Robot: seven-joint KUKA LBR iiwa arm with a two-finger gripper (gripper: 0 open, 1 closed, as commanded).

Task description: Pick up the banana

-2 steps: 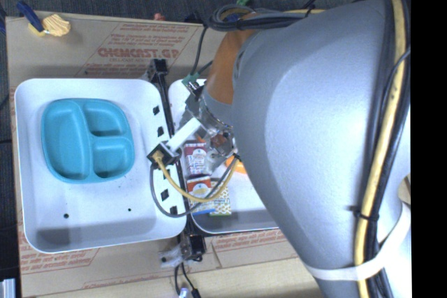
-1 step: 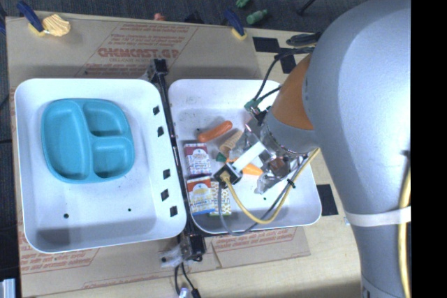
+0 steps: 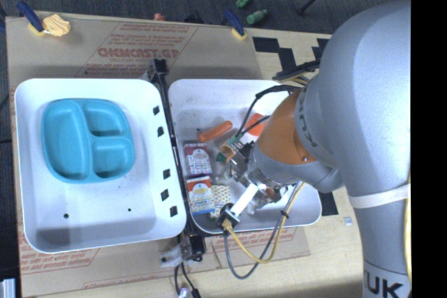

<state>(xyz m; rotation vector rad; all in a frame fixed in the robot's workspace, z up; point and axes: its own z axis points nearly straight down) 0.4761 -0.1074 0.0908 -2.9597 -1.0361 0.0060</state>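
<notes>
Ideally centre gripper (image 3: 234, 157), grip state can't tell, on the banana, avoiding carrot (image 3: 215, 130) and packets (image 3: 198, 158) in right-of-centre bin (image 3: 202, 100)

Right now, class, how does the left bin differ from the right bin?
The left bin holds one large blue divided tray; the right bin holds several small things, including an orange carrot-like piece and two printed packets. The arm reaches over the right bin, not the left bin. Both are shallow, white and round-cornered.
</notes>
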